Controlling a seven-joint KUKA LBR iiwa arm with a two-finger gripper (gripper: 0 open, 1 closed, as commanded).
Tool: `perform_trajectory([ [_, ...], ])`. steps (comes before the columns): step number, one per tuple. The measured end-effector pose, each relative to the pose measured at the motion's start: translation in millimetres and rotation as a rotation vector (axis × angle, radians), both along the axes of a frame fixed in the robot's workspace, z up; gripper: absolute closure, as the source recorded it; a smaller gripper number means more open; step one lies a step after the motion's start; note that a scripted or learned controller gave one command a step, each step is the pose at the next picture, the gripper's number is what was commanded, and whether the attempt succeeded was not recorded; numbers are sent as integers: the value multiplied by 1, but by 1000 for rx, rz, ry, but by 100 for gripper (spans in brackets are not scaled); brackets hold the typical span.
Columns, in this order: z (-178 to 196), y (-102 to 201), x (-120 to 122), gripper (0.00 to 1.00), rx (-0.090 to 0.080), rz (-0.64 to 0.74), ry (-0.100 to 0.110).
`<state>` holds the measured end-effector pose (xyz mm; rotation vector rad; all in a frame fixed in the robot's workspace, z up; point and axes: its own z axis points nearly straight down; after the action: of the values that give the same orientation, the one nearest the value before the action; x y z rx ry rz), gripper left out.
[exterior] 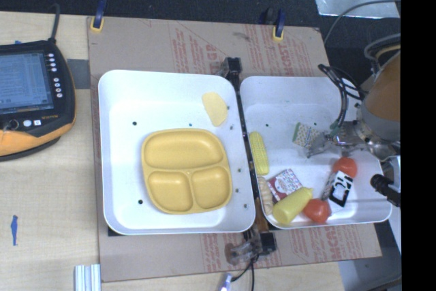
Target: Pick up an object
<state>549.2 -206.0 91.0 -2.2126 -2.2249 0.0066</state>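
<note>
I can't tell from here whether the fingers are open or closed; the gripper (320, 145) is a small grey cluster low over the right bin (286, 88), and I see nothing clearly caught in it. Its tip sits just beside a small speckled packet (304, 134), on that packet's right, so I judge it is going for that piece. Nothing is lifted yet: every object lies on the bin floor. Taking the packet as my landmark, a red ball (346, 166) and a black-and-white block (340, 189) lie below and to its right, a red-and-white wrapper (287, 181), a yellow lump (291, 206) and a tomato-red piece (317, 210) below it, and a corn cob (258, 152) to its left by the bin wall. Further left, the other bin (116, 146) holds a yellow divided plate (186, 170) and a pale yellow chip (215, 108). So the pick is barely begun: closing on something and raising it are both left.
</note>
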Motion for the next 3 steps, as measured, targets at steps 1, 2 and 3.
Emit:
perform_trajectory([
  [1, 1, -6, 42, 0, 1, -2, -4],
  [2, 6, 29, 75, 0, 1, -1, -4],
  [3, 1, 27, 57, 0, 0, -1, -1],
])
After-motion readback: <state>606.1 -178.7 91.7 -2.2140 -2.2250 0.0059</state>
